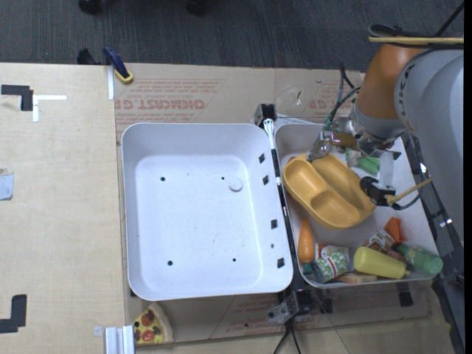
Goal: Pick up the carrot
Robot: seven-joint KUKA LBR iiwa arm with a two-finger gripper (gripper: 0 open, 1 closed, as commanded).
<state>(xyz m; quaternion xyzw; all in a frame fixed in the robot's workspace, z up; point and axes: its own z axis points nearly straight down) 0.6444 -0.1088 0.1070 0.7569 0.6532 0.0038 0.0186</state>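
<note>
The small orange carrot (pixel 305 242) lies in the right white bin (pixel 417 277), against its left wall near the front corner. It has not been picked up yet. Just beside it sit a little green and white pouch (pixel 330 262) and a yellow plastic bottle (pixel 380 262) along the front edge. Behind them is a yellow two-part dish (pixel 327 190). At the far end of this bin hangs the grey gripper (pixel 341 140), well apart from the carrot. I cannot tell how its claw stands. Reaching, grabbing and lifting are all left to do.
</note>
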